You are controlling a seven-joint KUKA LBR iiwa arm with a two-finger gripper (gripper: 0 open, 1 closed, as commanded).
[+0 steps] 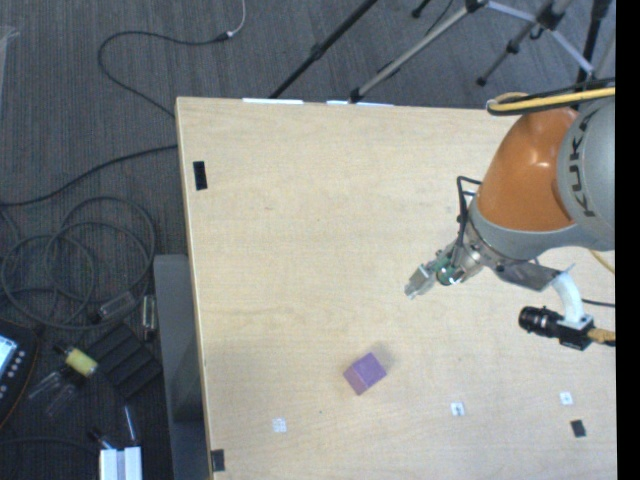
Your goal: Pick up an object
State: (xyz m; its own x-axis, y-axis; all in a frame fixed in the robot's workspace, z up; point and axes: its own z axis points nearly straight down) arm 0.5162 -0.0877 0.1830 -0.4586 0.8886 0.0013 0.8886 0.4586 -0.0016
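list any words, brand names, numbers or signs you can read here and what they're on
"KU": black letters on the grey arm, cut off at the picture's edge.
Small white tags on the wooden bench: too small to read.
Small black marks on the bench: no text legible.
Purple block: no writing visible.

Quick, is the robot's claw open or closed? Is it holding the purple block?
Gripper: too small and blurry to tell open or closed. The purple block lies on the bench, apart from it, not held.
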